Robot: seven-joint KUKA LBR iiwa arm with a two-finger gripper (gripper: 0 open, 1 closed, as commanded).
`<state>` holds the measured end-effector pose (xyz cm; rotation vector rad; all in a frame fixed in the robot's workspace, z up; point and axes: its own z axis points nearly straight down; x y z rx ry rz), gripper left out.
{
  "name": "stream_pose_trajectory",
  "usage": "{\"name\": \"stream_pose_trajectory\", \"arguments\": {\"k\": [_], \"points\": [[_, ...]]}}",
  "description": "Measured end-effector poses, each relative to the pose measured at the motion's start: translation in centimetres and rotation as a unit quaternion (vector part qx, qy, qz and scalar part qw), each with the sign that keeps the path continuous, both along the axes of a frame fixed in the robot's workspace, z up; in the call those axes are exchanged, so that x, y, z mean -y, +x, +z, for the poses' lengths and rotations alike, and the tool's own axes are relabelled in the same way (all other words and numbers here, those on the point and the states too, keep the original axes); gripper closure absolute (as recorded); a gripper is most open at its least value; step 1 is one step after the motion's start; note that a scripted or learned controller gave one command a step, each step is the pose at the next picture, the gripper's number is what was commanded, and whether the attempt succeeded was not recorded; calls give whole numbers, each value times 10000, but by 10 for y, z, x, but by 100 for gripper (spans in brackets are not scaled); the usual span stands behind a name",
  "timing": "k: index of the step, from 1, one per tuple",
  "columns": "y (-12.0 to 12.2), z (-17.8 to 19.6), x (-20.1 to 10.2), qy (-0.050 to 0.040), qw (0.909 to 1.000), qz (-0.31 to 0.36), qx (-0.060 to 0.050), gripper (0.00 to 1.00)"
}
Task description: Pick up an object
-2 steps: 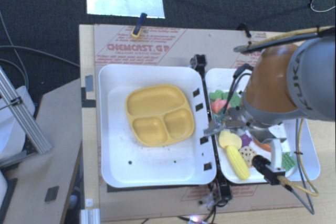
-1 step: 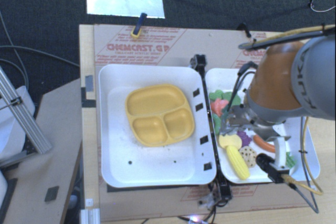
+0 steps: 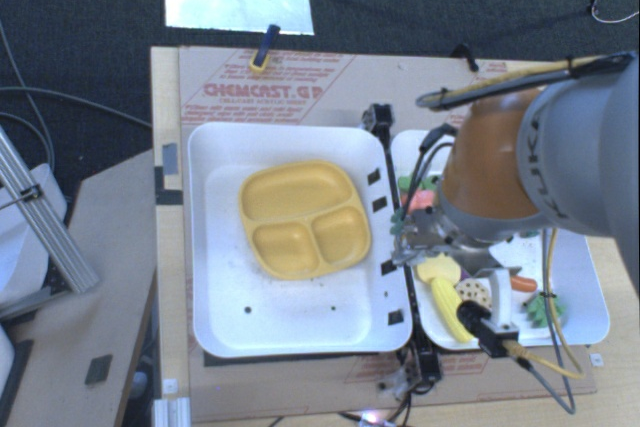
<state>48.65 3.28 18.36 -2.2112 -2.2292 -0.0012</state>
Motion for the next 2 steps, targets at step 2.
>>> {"name": "stream_pose_trajectory", "arguments": {"k": [2], "points": [[0,149,-74,2,10000,-1,20,100]]}}
